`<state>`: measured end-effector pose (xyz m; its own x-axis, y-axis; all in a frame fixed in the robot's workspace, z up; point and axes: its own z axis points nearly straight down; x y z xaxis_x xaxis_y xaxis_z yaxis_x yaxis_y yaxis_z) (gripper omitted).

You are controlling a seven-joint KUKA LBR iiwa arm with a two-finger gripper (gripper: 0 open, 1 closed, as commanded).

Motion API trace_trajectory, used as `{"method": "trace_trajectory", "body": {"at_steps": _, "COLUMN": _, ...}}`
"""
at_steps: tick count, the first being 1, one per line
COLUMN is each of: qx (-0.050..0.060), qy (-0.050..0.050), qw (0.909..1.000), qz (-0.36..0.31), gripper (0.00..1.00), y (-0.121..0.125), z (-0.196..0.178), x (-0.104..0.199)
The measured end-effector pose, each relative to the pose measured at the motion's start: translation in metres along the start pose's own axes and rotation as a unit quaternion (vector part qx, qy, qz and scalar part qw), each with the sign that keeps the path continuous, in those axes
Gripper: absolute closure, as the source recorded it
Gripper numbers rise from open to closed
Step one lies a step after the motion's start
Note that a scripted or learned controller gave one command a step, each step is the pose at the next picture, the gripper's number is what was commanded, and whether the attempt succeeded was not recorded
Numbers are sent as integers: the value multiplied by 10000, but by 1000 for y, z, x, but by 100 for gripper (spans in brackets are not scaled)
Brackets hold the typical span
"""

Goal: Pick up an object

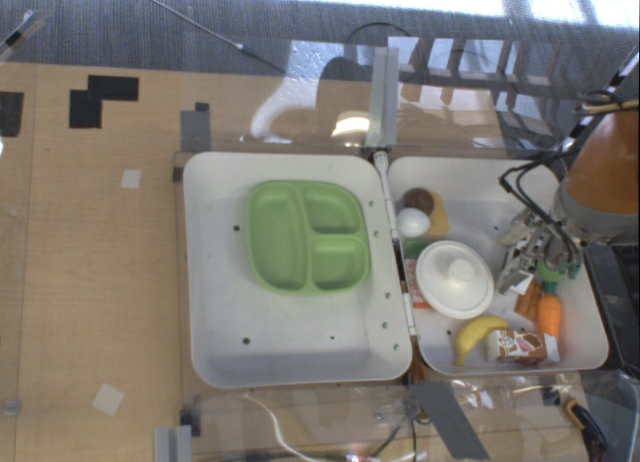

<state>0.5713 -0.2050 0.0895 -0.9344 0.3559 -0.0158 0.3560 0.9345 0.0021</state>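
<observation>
Left bin (215,350): 1 green divided plate (306,236), lying flat near centre. Right bin (590,345): 1 brown item (418,200) and 1 white egg (412,222) by the divider; 1 white round lid (455,279); 1 banana (476,334); 1 small printed carton (520,347); 1 carrot (549,315). Gripper (522,268): lowered just above the carrot, beside the lid; whether its claw is spread or clenched cannot be told.

Claw (527,262) low in right bin (590,350) — beside the carrot (549,316).
</observation>
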Motion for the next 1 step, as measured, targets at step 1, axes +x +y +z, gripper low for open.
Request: {"method": "trace_trajectory", "body": {"at_steps": 1, "qx": -10, "qy": 25, "qw": 9983, "qz": 589, "gripper": 0, "y": 6, "z": 0, "x": -10}}
